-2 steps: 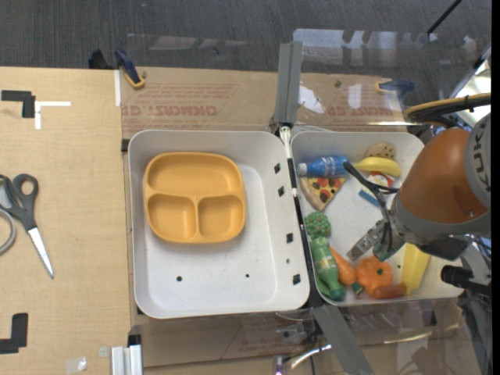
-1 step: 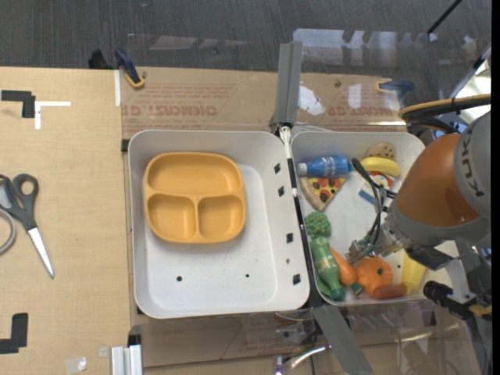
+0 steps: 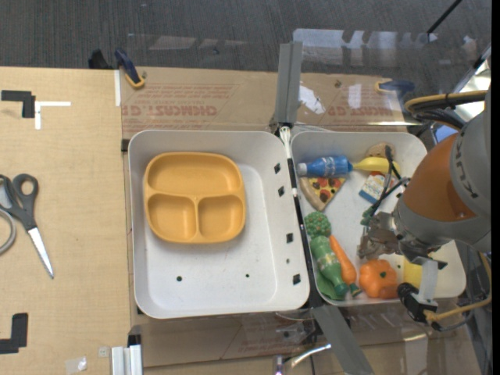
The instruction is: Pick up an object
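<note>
The right bin (image 3: 344, 141) holds several toy foods: a blue bottle (image 3: 326, 166), a banana (image 3: 373, 164), a pizza slice (image 3: 321, 190), broccoli (image 3: 316, 224), a green bottle (image 3: 329, 266), a carrot (image 3: 341, 258) and an orange pumpkin-like toy (image 3: 378, 278). My arm comes in from the right, its orange band (image 3: 437, 186) above the bin. The gripper (image 3: 376, 239) hangs low in the bin's right half, just above the orange toy and right of the carrot. Its fingertips are too dark and hidden to read.
The left bin (image 3: 207, 287) carries a yellow three-compartment plate (image 3: 194, 197). Scissors (image 3: 27, 217) lie on the bench at far left. A grey divider (image 3: 287, 92) rises between the bins at the back. Cables and a yellow-black part (image 3: 426, 283) trail by the right bin's near corner.
</note>
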`<state>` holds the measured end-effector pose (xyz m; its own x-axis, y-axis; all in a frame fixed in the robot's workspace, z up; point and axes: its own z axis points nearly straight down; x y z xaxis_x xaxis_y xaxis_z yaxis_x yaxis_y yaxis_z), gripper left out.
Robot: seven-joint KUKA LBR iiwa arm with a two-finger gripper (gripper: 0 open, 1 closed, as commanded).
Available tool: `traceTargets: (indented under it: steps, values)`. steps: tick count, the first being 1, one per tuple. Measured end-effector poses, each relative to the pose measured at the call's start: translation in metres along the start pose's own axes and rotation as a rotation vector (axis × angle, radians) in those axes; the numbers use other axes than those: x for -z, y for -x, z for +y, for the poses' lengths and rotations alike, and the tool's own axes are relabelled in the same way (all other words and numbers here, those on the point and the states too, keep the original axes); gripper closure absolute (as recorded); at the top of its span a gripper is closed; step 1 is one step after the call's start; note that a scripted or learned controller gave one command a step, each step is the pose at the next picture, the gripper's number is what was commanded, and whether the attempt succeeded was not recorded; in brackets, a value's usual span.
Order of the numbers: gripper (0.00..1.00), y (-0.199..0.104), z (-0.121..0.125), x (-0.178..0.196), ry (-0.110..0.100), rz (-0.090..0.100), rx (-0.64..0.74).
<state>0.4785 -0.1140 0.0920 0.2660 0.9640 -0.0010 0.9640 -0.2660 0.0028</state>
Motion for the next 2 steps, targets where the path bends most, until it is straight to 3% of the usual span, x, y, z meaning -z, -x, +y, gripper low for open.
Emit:
traceTargets:
  steps: [1, 2]
  values:
    - [0.00, 0.000, -0.001, -0.001, -0.003, 0.000, -0.001]
    - [0.00, 0.022, 0.079, -0.001, -0.005, -0.002, -0.131]
